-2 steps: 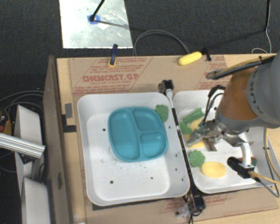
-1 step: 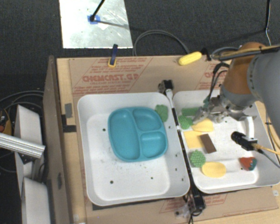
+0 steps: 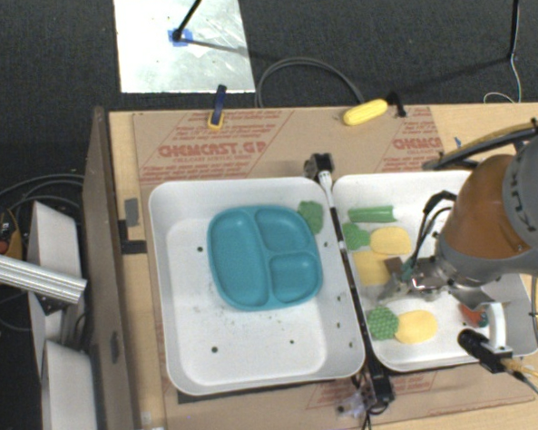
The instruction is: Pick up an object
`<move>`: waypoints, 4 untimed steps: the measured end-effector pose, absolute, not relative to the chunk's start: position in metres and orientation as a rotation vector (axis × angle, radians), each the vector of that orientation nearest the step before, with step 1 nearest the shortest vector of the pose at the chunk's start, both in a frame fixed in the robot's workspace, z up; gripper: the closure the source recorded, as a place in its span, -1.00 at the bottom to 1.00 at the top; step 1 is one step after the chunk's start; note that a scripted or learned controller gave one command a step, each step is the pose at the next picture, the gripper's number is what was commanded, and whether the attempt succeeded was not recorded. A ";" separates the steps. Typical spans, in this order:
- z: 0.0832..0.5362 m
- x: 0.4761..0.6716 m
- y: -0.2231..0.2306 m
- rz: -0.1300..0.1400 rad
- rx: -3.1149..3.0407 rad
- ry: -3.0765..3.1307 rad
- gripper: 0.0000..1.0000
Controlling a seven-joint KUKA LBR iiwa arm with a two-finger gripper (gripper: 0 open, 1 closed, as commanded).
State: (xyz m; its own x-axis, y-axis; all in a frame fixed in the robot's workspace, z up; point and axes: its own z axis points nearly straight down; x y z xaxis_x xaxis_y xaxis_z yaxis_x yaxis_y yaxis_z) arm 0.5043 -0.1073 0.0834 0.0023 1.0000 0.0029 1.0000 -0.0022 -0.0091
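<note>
1. Grey with an orange band, your arm (image 3: 496, 218) reaches in from the right and bends down over the right bin (image 3: 460, 360), its wrist low above the bin floor.
2. Your gripper (image 3: 402, 277) sits near the middle of that bin, pointing left toward the divide between the bins. You cannot tell from this slant how wide it stands, and nothing can be seen caught in it.
3. Just beside the gripper tip lie the things you might pick: a yellow block (image 3: 370, 267) to its left, another yellow piece (image 3: 391, 240) above it, and a green bar (image 3: 371, 215) near the bin's far wall.
4. Nearer the front wall you have a yellow oval piece (image 3: 416, 327) touching a green knobbly piece (image 3: 381, 321).
5. A small green piece (image 3: 354, 236) lies against the right bin's left wall.
6. Your left bin (image 3: 192, 369) holds a blue divided plate (image 3: 262, 257) in its middle, with a green piece (image 3: 311, 215) at the plate's upper right corner. Bare white floor runs around the plate on the left and front.
7. Right-bin room is tight: the items crowd its left half, and the arm covers the right half.
8. Red print on the cardboard (image 3: 273, 132) under the bins reads "CHEMCAST"; the letters after it are too faint for you to read.
9. A yellow clamp handle (image 3: 365, 113) rests on the cardboard's far edge.
</note>
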 end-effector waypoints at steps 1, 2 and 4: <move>0.085 0.551 -0.100 -0.005 -2.218 -2.231 -1.00; 0.085 0.573 -0.108 -0.003 -2.218 -2.229 -1.00; 0.084 0.545 -0.115 0.001 -2.220 -2.222 -1.00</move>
State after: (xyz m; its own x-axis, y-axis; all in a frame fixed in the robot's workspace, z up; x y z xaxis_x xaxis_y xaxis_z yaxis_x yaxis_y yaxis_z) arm 0.5455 -0.1148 0.0840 -0.0010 1.0000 -0.0001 1.0000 0.0010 -0.0010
